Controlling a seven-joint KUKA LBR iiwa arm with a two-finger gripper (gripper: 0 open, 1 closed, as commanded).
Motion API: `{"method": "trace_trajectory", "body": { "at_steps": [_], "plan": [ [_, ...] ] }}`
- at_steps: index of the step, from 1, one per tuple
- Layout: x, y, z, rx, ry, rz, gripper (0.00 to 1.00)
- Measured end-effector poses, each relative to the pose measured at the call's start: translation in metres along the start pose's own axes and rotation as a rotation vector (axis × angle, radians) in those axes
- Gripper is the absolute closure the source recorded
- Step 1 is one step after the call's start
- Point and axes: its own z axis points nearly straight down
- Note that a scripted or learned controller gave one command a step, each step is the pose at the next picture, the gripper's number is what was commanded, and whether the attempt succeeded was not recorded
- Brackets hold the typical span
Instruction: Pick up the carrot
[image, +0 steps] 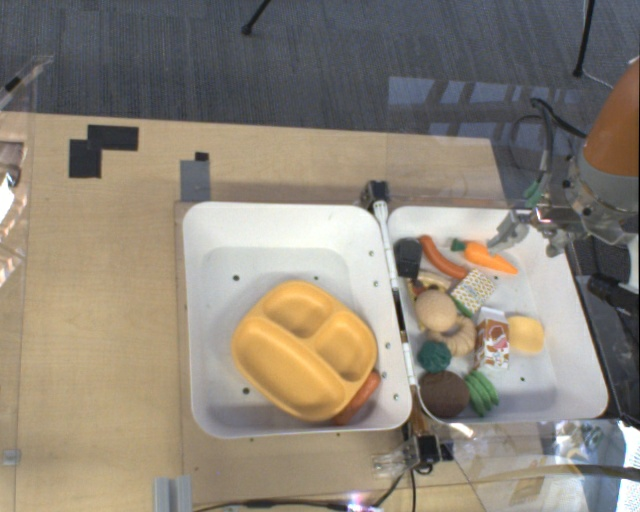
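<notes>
The carrot (490, 259) is orange with a green top and lies near the far edge of the right bin (570, 375), pointing right. My gripper (530, 236) hangs just above and right of the carrot's tip, with the arm coming in from the right. It is open, and nothing sits between its fingers. The left finger (506, 232) is close over the carrot's right end; whether it touches, I cannot tell.
Beside the carrot lie a red sausage (442, 257), a black item (407, 256) and a checkered packet (473, 290). Nearer are a yellow lemon (527, 334), a small carton (493, 346) and a green vegetable (482, 392). A yellow divided plate (303, 347) lies in the left bin (215, 300).
</notes>
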Motion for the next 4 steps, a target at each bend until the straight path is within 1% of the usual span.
{"method": "trace_trajectory", "body": {
  "at_steps": [1, 2, 3, 4],
  "plan": [
    [-0.066, 0.035, 0.139, 0.006, 0.002, -0.047, 0.0],
    [-0.057, 0.062, 0.163, 0.031, 0.002, 0.096, 0.0],
    [-0.05, 0.066, 0.164, 0.077, 0.0, 0.309, 0.0],
    [-0.057, 0.066, 0.164, 0.082, 0.011, 0.316, 0.0]
  ]
}}
